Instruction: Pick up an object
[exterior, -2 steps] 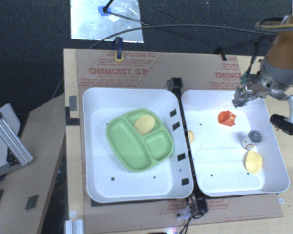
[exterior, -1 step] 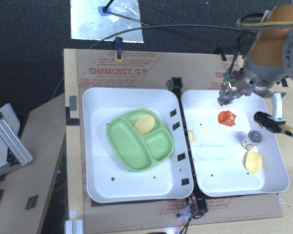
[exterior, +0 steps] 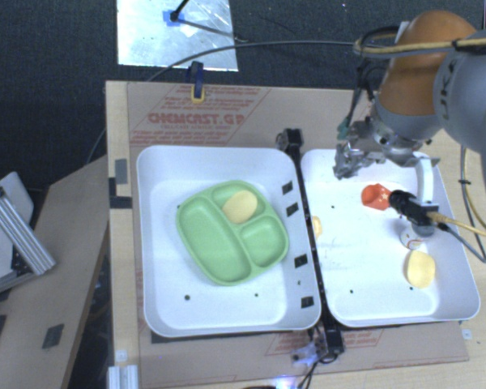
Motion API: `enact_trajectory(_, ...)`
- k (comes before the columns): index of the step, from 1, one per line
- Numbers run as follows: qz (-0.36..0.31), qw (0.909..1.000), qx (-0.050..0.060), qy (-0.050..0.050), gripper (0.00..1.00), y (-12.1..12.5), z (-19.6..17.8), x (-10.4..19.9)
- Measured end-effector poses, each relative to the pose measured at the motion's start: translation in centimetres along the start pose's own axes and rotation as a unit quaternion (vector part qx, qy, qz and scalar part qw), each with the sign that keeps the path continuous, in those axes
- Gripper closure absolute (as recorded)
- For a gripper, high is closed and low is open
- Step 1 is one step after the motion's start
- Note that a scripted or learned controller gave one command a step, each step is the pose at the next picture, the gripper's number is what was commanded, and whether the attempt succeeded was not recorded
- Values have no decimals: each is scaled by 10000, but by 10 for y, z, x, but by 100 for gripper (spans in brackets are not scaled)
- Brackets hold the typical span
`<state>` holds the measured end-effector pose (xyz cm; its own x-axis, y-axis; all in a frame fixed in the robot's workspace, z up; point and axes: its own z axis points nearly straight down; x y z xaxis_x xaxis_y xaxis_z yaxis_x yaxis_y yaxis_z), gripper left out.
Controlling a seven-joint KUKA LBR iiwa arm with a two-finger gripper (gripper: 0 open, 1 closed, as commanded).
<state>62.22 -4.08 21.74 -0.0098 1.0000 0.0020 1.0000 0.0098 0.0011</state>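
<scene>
White plastic, smooth and shallow, forms the two bins with rounded corners that sit side by side, the left bin [exterior: 166, 185] and the right bin [exterior: 364, 290]. A row of small black clips [exterior: 292, 209] runs along the seam where their walls meet. Both rest on a brown cardboard sheet [exterior: 194, 116] printed in red, and a blue clamp [exterior: 197, 81] grips the sheet's far edge. Beyond that, a crinkled, shiny foil square [exterior: 146, 31] lies on dark carpet.

We see the gripper [exterior: 347, 167], bare grey metal, hanging over the far left corner of the right bin, close to the dividing wall. We cannot tell whether it is spread or pressed together, and we see nothing in it. Above it the arm [exterior: 470, 96] bulges into a glossy orange band [exterior: 417, 63] and grey casing, which covers the far right corner of that bin.

The loose things in the right bin are an orange piece [exterior: 373, 195], small and irregular, just to the right of the gripper and apart from it. A pale yellow oval [exterior: 419, 269], smooth and matte, lies nearer the front right. A small yellow bit [exterior: 316, 226] sits against the left wall.

In the left bin lies a light green tray [exterior: 219, 254], rounded and moulded into three compartments. A second yellow lump [exterior: 240, 207] rests in its small far compartment.
</scene>
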Motion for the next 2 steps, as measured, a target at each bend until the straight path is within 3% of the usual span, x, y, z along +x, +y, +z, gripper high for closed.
enact_trajectory(2, 0, 10000, -10, -2, 100, 7, 0, 101)
